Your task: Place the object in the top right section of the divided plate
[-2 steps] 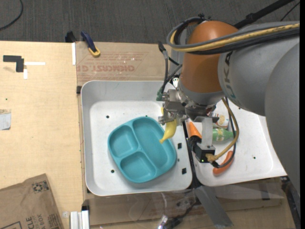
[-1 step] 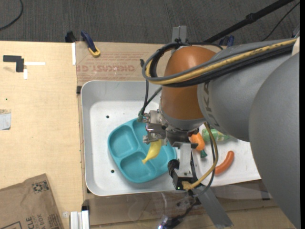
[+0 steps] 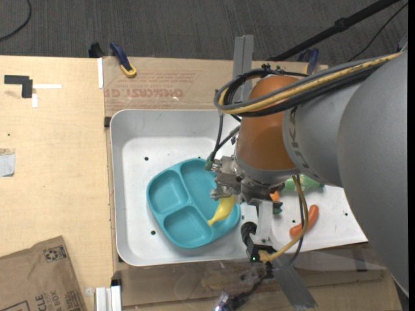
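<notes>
Grey arm (image 3: pixel 350 128) with its orange band looms over everything, and under it the gripper (image 3: pixel 227 190) sits above one yellow banana (image 3: pixel 222 211); whether the fingers pinch it, I cannot tell. That banana lies across the right edge of one teal divided plate (image 3: pixel 175 203) with three sections, inside one white bin (image 3: pixel 130 173). One orange carrot (image 3: pixel 306 219) lies well to the right.

"BOX" on brown paper bag (image 3: pixel 40 274)
</notes>
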`<act>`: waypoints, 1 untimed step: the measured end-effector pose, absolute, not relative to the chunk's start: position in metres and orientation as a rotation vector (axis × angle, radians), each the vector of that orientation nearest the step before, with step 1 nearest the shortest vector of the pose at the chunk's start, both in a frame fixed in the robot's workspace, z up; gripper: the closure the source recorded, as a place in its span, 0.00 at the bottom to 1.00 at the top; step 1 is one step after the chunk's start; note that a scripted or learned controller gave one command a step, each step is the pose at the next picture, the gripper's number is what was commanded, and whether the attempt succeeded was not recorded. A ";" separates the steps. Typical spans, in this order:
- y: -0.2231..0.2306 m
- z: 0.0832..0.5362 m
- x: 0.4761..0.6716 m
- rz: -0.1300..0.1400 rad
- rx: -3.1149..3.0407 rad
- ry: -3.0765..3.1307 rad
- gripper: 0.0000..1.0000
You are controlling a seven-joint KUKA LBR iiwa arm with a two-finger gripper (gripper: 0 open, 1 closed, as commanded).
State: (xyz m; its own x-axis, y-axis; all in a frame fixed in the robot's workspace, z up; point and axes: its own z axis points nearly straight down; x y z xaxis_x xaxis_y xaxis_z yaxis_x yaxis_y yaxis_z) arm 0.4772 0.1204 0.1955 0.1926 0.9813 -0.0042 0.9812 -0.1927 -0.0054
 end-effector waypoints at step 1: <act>0.177 0.187 0.477 0.010 -2.325 -2.112 1.00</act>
State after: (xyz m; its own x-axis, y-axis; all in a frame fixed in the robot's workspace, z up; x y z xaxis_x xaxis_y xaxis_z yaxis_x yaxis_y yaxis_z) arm 0.4769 0.1769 0.1871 0.0955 0.9954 -0.0043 0.9954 -0.0956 -0.0048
